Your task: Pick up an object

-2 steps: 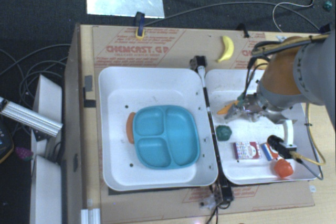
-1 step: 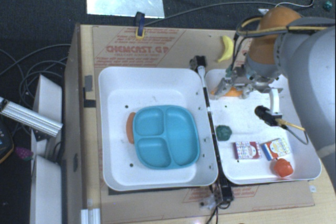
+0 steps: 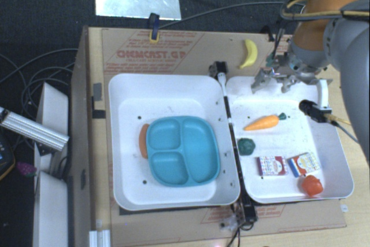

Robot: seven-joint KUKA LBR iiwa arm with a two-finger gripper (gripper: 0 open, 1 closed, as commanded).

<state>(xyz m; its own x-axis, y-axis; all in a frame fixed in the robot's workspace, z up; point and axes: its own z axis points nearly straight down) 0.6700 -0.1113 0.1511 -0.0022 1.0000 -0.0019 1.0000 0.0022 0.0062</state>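
Nothing is picked up yet: the gripper (image 3: pixel 273 79) hangs over the far rim of the right bin (image 3: pixel 341 173) with its fingers apart and nothing between them. Every candidate lies in that bin: the carrot (image 3: pixel 263 122) nearest, then the green lump (image 3: pixel 246 146), two small cartons (image 3: pixel 272 165) and a red-orange fruit (image 3: pixel 313 185) toward the near wall. The carrot has open floor all round it, so I judge it the easiest reach. A banana (image 3: pixel 250 54) lies outside on the bench, and the left bin (image 3: pixel 118 142) holds a blue tray (image 3: pixel 182 150)
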